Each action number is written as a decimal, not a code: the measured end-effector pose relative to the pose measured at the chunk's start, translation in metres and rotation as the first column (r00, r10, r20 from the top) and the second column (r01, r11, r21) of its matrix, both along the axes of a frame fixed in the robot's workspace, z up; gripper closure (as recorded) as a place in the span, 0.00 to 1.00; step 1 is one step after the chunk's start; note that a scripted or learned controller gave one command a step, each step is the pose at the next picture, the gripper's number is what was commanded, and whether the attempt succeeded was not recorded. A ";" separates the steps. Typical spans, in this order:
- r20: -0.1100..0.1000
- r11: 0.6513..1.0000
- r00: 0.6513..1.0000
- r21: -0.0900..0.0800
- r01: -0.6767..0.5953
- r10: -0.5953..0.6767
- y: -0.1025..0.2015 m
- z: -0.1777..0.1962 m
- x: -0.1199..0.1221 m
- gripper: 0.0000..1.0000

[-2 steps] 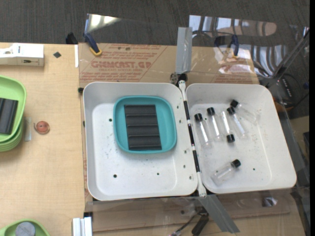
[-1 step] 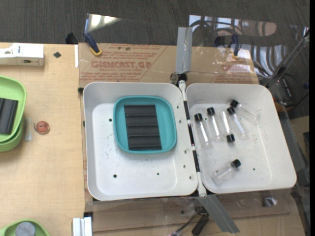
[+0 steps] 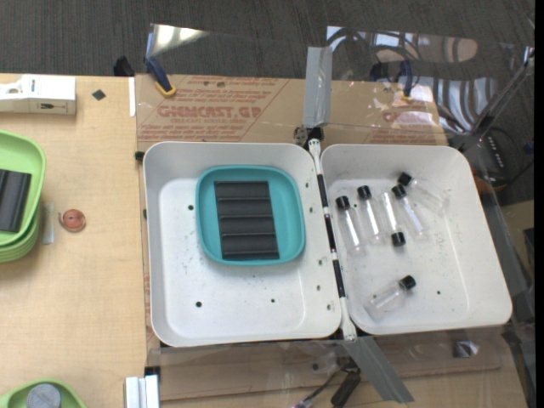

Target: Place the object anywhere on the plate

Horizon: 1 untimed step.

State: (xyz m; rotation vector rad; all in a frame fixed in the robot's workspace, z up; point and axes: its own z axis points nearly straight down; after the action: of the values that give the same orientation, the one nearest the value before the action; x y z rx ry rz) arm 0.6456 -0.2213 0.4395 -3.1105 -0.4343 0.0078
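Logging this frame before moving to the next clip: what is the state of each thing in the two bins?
Teal plate: flat in the left bin, a black ridged insert on it, no vial on it.
Vials: clear, black caps on, lying on their sides in the right bin, none upright.
Lone vial: lying apart from the cluster, capped.

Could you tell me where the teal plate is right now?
The teal plate lies in the left bin, toward its upper middle, left of the vials.

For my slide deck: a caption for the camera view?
Teal plate in left bin; clear vials scattered in right bin.
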 end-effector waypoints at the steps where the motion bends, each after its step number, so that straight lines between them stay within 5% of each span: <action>1: 0.001 0.997 0.997 0.000 0.071 -0.071 0.001 0.000 0.007 0.00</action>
State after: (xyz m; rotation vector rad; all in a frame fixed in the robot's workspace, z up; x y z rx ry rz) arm 0.6526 -0.2207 0.4399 -3.1243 -0.3236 0.0057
